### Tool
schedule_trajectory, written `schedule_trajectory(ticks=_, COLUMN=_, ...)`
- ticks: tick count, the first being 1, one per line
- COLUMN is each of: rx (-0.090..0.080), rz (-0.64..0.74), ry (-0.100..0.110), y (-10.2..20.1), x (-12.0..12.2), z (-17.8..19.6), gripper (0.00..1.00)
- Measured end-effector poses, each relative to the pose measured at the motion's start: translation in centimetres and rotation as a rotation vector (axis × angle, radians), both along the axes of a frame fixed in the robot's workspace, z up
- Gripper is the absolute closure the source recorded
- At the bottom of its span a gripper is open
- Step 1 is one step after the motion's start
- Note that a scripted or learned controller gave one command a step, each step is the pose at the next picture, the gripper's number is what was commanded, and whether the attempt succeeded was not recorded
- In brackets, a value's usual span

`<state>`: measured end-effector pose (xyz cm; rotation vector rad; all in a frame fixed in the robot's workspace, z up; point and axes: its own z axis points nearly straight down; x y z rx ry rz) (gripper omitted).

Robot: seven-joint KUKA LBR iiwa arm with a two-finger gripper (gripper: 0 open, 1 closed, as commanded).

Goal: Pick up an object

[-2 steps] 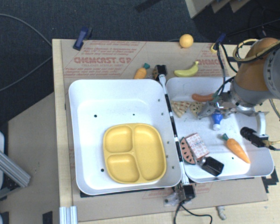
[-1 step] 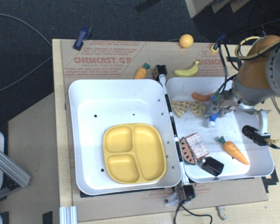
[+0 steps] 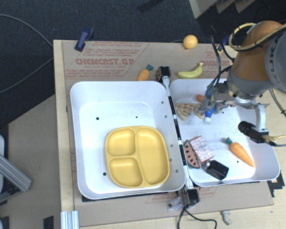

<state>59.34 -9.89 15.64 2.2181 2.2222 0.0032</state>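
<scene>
Presently: claw [image 3: 210,109], grip state unclear, low in right bin [image 3: 266,171] beside waffle [image 3: 184,111]; descent step; closing next.

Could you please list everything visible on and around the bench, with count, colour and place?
White bins: two, side by side on the bench.
Divided plate: one, yellow, left bin.
Toy carrot: one, orange, right bin, near right.
Patterned pink packet: one, right bin, near left.
Black block: one, right bin, front edge.
Waffle-like piece: one, tan, right bin, by the divider.
Toy banana: one, yellow, behind right bin.
Orange ball: one, bench's far edge.
Small carrot toy: one, behind left bin.
Blue clip: one, far left corner.
Gripper: one, grey, low in right bin.
</scene>
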Motion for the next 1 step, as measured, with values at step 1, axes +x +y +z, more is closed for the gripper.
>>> schedule_trajectory(ticks=1, rx=0.002, rz=-0.001, ry=0.005, y=3.9, x=-3.15, z=2.82, gripper=1.0)
